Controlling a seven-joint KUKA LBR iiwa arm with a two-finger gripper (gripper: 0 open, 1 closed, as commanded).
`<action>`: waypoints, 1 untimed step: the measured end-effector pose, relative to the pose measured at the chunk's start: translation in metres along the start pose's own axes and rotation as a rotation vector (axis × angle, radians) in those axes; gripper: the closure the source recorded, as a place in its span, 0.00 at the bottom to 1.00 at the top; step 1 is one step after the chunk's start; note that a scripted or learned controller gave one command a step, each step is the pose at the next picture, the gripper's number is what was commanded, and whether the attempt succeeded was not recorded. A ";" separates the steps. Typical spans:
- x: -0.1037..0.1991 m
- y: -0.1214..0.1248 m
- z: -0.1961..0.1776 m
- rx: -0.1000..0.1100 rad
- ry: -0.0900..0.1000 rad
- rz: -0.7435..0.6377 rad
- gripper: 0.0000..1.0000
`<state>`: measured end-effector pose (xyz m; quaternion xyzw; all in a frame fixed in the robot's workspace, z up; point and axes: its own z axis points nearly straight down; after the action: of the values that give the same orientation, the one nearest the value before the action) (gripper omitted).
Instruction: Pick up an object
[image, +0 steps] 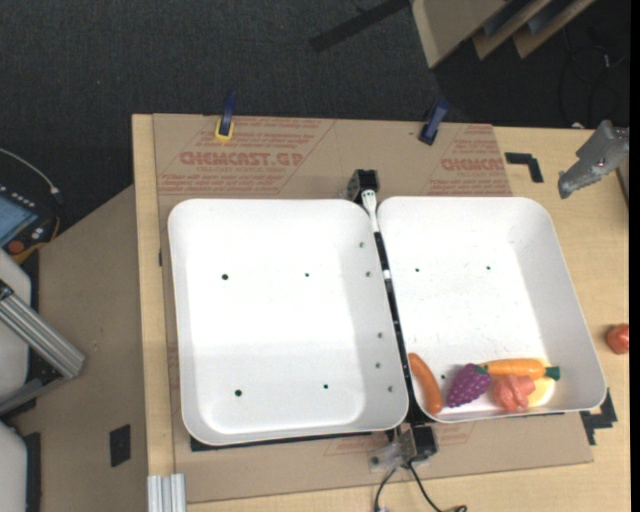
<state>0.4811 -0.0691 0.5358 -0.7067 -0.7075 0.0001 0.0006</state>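
Several toy foods lie along the near edge of the right bin: an orange sausage, a purple bunch of grapes, an orange carrot, a pink piece and a yellow piece partly under the carrot. My gripper hangs at the far right, beyond the right bin's back right corner and far from the toys. Nothing shows in it.
The left bin stands beside the right one, joined by a black strip. A small red object lies on the bench right of the right bin. Clamps hold the cardboard at the back.
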 end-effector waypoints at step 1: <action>0.028 -0.002 0.000 0.000 0.000 -0.002 0.00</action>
<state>0.4794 -0.0407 0.5355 -0.7058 -0.7084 0.0002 0.0007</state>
